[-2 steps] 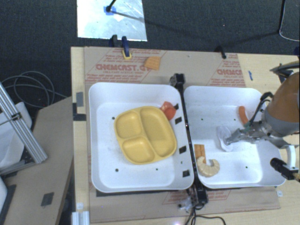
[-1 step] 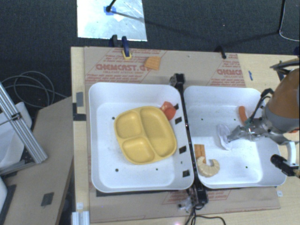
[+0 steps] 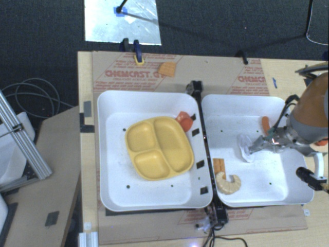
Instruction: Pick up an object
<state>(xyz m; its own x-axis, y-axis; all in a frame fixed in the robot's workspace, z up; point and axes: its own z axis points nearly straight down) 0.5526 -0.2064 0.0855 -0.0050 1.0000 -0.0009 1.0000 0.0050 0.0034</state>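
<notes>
We see the gripper [image 3: 252,149] low in the right bin [image 3: 247,104], beside a pale object [image 3: 244,151]. We cannot tell its state.

A dark blue-grey carpeted floor [image 3: 41,35] spreads around the pale wooden bench [image 3: 85,153]. Brown cardboard sheeting printed with red lettering [image 3: 133,72] covers the bench top. Beyond it, on the floor, lies 1 shiny silver foil square [image 3: 123,13] catching the light. At the left, thin grey cables [image 3: 31,94] loop over the carpet beside a slanted silver aluminium rail [image 3: 23,138].
</notes>
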